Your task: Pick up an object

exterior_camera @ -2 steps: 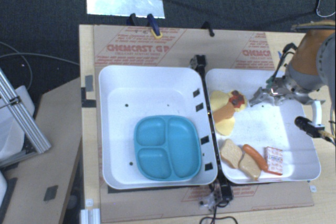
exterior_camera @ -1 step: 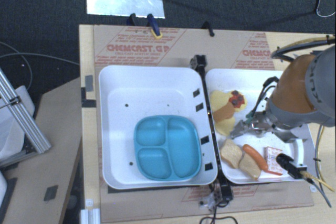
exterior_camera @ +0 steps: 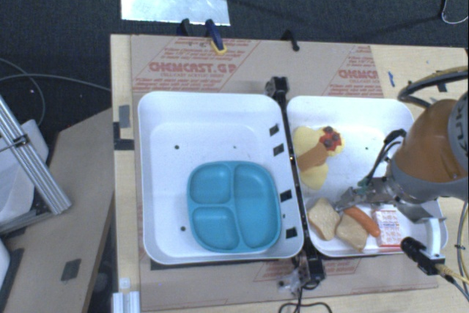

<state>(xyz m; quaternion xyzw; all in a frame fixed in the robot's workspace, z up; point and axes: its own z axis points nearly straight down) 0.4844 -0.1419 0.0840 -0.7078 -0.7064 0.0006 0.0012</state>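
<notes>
In the right bin (exterior_camera: 352, 110) the gripper (exterior_camera: 357, 196) hangs low, touching or just above the orange sausage (exterior_camera: 362, 221); whether it is clenched I cannot tell. Two bread slices (exterior_camera: 336, 223) lie beside the sausage, a yellow toy (exterior_camera: 316, 150) farther back. The left bin (exterior_camera: 212, 113) holds a blue divided plate (exterior_camera: 234, 205).

A single fixed camera looks down at a slant from above the worktop (exterior_camera: 315, 62), far enough back to take in both white bins (exterior_camera: 157, 157) and the surrounding floor
</notes>
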